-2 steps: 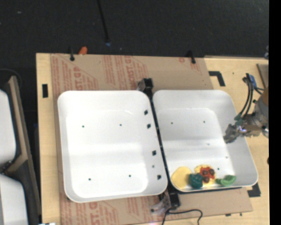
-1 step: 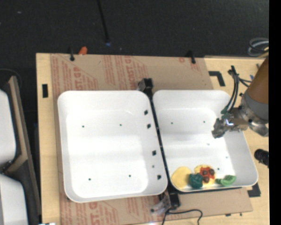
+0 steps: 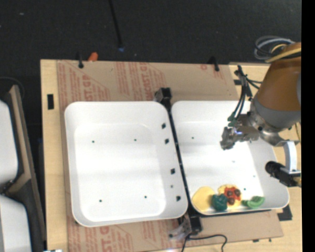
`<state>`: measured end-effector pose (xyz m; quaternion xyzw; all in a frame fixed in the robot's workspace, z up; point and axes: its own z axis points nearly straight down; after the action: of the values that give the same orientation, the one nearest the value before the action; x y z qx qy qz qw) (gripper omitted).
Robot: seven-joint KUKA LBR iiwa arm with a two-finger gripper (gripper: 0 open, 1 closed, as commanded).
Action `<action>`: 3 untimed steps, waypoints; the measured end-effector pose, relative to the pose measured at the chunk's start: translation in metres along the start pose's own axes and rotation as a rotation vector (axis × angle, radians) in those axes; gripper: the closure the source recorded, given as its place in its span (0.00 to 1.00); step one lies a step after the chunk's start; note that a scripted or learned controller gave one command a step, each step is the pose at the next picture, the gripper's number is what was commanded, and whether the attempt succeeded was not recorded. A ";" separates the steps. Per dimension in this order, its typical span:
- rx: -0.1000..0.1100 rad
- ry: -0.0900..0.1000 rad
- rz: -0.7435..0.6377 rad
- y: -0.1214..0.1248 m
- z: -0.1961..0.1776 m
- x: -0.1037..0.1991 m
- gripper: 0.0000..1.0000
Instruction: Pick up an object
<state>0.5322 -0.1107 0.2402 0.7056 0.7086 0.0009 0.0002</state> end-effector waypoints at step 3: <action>0.001 0.000 0.001 0.064 -0.009 0.142 1.00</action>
<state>0.5952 0.0319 0.2497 0.7061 0.7081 0.0005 -0.0001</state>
